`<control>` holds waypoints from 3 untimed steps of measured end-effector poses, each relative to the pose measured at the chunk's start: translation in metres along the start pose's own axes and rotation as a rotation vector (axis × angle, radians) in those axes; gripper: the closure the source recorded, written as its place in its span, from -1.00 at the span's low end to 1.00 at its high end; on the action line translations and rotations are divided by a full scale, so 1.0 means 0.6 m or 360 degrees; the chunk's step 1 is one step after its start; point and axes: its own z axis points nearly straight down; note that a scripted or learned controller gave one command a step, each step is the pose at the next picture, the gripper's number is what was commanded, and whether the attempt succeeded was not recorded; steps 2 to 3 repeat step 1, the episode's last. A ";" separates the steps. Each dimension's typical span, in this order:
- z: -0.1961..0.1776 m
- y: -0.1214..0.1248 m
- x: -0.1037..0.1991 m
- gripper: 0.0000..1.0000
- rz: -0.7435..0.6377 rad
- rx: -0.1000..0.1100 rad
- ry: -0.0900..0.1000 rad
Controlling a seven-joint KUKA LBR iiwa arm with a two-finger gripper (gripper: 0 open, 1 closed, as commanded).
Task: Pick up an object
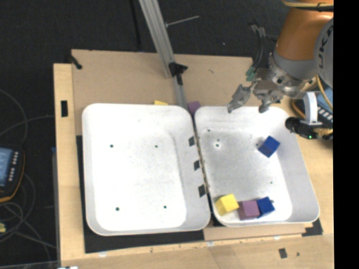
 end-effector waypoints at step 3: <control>0.108 -0.125 -0.119 -1.00 0.0017 0.0014 -0.0004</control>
